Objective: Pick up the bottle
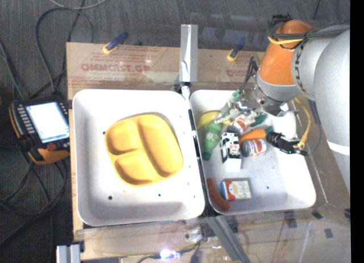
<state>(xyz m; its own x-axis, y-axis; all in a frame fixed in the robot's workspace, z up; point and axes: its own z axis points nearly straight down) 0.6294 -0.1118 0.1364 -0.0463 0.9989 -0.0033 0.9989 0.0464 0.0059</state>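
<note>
My hand hangs low over the right bin; I cannot tell how it is set; the green bottle lies just beside it, near the left wall.

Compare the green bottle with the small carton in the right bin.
The green bottle lies along the bin's left wall, close below the hand; the carton lies apart near the front. The bottle is green and rounded, the carton boxy, orange and white. Both rest in the right bin.
</note>
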